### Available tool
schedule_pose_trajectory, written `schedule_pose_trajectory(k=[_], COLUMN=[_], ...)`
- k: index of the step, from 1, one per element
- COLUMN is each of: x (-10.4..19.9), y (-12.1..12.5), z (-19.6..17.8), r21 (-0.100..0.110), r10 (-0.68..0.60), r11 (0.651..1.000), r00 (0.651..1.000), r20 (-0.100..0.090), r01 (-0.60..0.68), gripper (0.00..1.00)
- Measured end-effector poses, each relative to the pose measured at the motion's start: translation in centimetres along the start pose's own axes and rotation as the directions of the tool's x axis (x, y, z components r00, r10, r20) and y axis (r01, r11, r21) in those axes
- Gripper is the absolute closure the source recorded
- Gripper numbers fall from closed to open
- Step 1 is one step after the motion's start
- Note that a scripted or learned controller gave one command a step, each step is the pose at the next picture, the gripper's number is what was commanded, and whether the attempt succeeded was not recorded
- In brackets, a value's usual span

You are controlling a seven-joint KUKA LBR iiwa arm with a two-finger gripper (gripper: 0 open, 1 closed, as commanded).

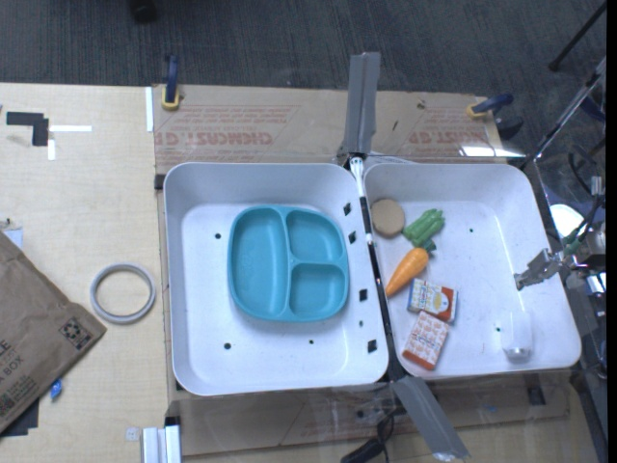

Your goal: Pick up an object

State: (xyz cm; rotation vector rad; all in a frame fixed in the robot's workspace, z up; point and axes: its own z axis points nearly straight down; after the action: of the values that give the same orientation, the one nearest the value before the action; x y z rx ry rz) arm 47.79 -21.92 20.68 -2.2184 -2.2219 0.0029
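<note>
Orange carrot (pixel 407 270) lies at 9 o'clock in right bin (pixel 482 186), green top beside it. Hand (pixel 532 274) at bin's 3 o'clock rim, holds nothing; opening unclear. Likely staged clear before reach.

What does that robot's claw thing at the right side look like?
The gripper is a small, thin piece of silvery grey metal, tapering to a point over the right bin. The rest of the arm behind it is cut off by the picture's edge.
</note>
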Motion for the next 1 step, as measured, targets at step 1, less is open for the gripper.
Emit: schedule_pose_trajectory(k=[1], x=[4.13], y=[2.24], z=[-6.20], r21=[-0.001], r10=[0.048], r11=[0.999], r00=[0.999], r20=[0.001], r01=[-0.048], gripper=[0.00])
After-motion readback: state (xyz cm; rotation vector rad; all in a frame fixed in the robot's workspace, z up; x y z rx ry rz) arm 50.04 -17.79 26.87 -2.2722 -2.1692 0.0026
